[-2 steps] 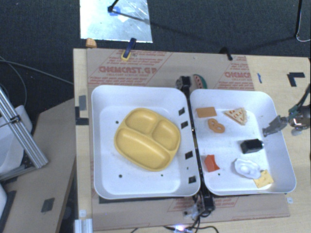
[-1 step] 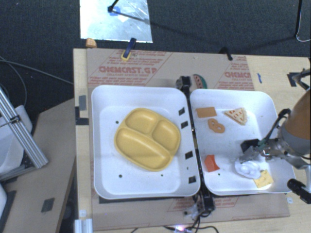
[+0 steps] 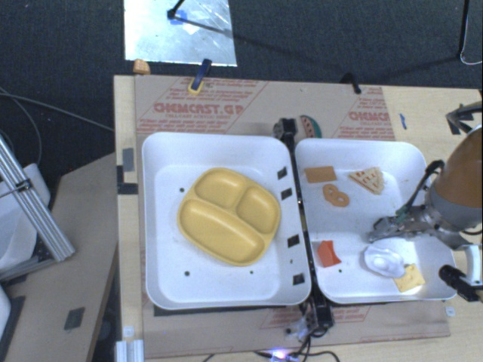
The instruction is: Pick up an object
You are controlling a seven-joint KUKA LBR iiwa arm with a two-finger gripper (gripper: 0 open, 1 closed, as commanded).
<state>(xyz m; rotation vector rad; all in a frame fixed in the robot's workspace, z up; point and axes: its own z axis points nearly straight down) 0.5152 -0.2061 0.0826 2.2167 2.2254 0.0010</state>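
Observation:
The right bin [image 3: 355, 151] holds several small toy foods: a brown rectangle [image 3: 320, 174], a tan triangular slice [image 3: 367, 179], an orange pretzel [image 3: 336, 195], a red piece [image 3: 327, 253], a white lump [image 3: 383, 261] and a yellow cheese piece [image 3: 410, 277]. My gripper [image 3: 385, 231] reaches in from the right, low over the bin floor. It sits just above the white lump and to the right of the red piece. Nothing visibly hangs from it.
A yellow divided plate [image 3: 229, 215] lies in the left bin [image 3: 155, 202]. Black clips [image 3: 290, 217] line the wall between the bins. The arm's orange band [image 3: 460, 179] stands over the right bin's right edge. A foil sheet [image 3: 179, 19] lies beyond the bench.

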